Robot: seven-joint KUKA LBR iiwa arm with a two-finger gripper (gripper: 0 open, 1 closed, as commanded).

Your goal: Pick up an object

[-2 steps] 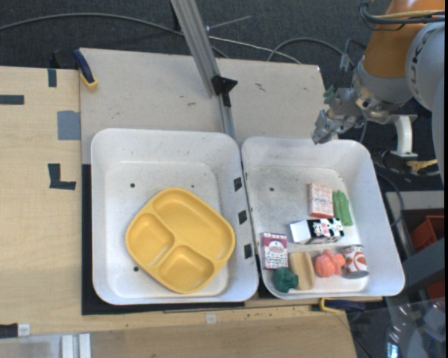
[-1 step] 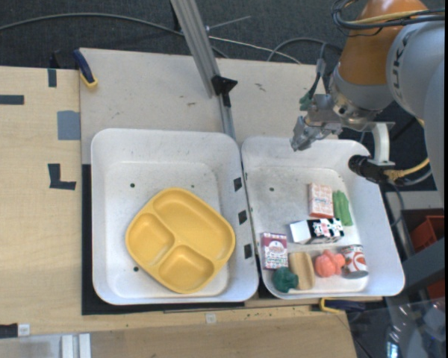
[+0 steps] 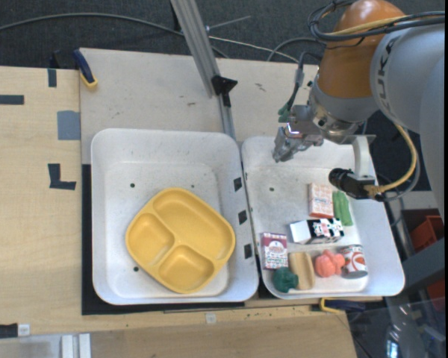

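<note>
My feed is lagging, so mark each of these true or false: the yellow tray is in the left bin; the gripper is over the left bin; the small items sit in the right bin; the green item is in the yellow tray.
1. The yellow tray lies in the left bin. True.
2. The gripper is over the left bin. False: it is over the right bin's far end.
3. The small items sit in the right bin. True.
4. The green item is in the yellow tray. False: it is at the right bin's near edge.

Not much to read here, honestly. The grey arm (image 3: 414, 58) has big dark letters running down its side, but they're cut off and can't be made out. The print on the small boxes (image 3: 274, 250) is too tiny.
</note>
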